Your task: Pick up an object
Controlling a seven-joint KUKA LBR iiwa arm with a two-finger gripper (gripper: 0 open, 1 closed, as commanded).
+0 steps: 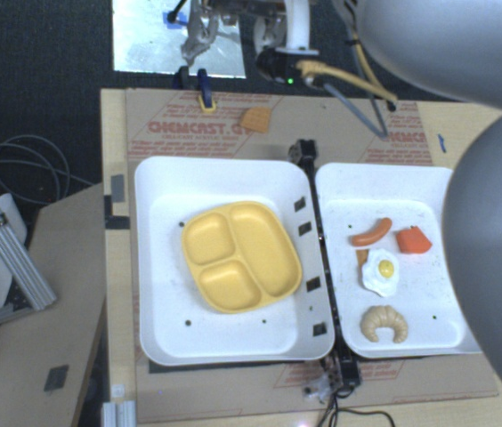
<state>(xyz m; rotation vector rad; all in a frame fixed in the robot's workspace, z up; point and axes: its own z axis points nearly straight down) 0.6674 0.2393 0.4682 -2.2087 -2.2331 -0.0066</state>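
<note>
Approach step, nothing grasped. The hand (199,36) hangs above the surface, well clear of both bins; its opening cannot be determined. Candidates (sausage (371,232), egg (381,273), croissant (384,323)) lie in the right bin (340,265). Next move requires descent over one.

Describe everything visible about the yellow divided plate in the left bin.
The yellow plate is a rounded-rectangle tray that looks like matte plastic, moulded with raised ridges into three compartments: a small one at upper left, a tall one along the right, and one at the lower left. All three hold nothing. It lies flat and right side up, turned slightly askew, near the middle of the left bin, resting on the bin's white floor. Nothing else touches it.
</note>
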